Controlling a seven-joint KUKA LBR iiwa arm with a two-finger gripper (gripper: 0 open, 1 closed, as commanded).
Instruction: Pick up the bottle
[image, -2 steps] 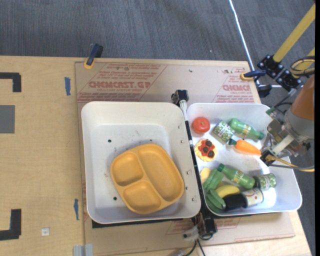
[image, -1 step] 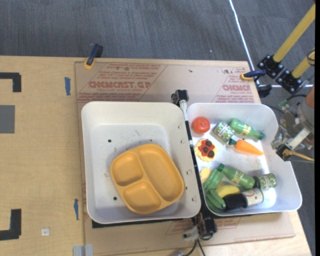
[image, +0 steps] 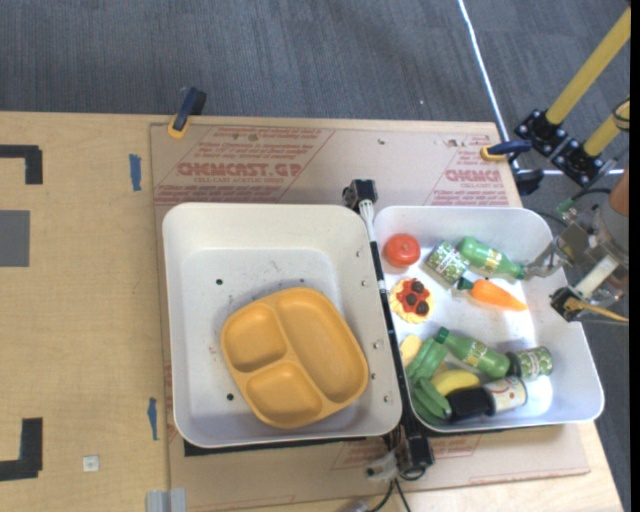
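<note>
One gripper (image: 585, 280) | right bin's (image: 590, 385) rim | jaws' spread unreadable | bottle (image: 488, 259) apart

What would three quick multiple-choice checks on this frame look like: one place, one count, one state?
1. Where does the yellow divided tray lie?
A. In the left bin
B. In the right bin
C. On the cardboard outside the bins

2. How many compartments does that tray have?
A. Two
B. Three
C. Five

3. How does the green bottle by the carrot lie?
A. Standing upright
B. On its side
C. Held up above the bin

Key: 1 A, the tray rests on the floor of the left bin. 2 B, its ridges mark off three wells. 3 B, the bottle lies flat on the floor of the right bin, and the gripper sits at that bin's right rim, apart from it.
</note>
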